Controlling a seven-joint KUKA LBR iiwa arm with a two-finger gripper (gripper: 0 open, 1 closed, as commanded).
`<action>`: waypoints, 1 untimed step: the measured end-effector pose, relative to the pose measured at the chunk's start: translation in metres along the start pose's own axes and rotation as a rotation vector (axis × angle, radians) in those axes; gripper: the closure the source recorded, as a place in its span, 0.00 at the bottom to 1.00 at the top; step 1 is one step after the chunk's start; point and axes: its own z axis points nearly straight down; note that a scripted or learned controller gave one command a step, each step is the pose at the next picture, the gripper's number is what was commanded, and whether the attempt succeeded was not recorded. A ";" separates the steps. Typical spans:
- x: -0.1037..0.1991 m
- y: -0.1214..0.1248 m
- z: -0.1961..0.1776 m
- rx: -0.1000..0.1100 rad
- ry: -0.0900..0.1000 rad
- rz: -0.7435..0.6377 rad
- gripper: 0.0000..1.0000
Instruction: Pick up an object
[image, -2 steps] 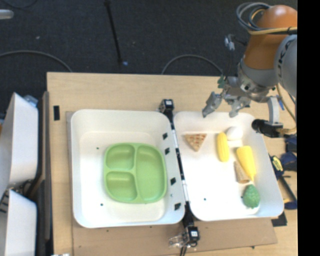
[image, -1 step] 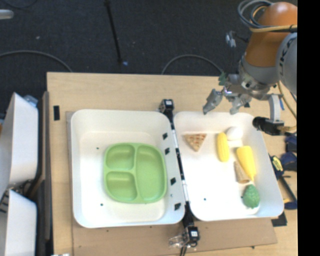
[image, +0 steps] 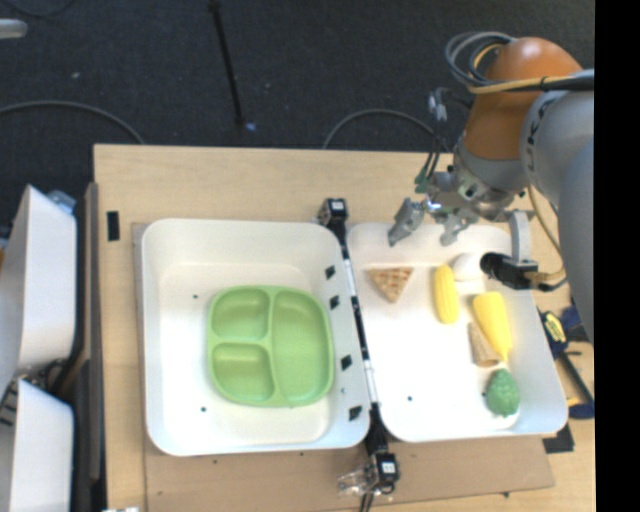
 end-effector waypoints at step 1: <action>0.001 0.010 0.049 -0.001 -0.001 -0.001 0.00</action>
